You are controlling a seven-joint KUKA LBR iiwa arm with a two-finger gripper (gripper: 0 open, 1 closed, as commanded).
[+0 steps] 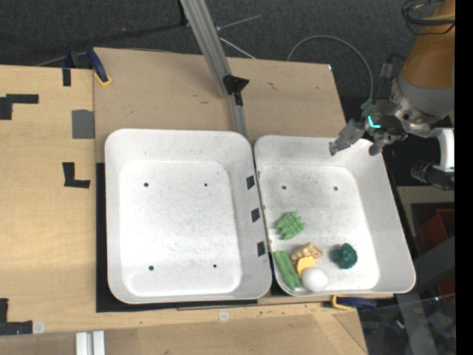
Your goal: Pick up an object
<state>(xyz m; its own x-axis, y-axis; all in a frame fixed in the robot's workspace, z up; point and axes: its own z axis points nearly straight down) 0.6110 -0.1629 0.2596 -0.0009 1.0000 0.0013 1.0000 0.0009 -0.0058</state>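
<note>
The bench (pixel 185 80) spreads out to the left of and below the gripper (pixel 360 140). Two white bins sit on it side by side: the left bin (pixel 177 220) lies well to the gripper's left and lower in view, while the right bin (pixel 369 198) has its upper right corner directly beneath the gripper. The arm (pixel 429 65) rises above and to the right of the gripper. The gripper's two dark fingers stand spread apart with nothing between them.

All the small things lie in the lower part of the right bin, well below the gripper. A green toy (pixel 290 225) sits nearest, down and to the left. Farther down lie a green stick (pixel 287 269), a tan toy (pixel 305 255), a dark teal lump (pixel 343 256), and a white ball (pixel 315 279).
</note>
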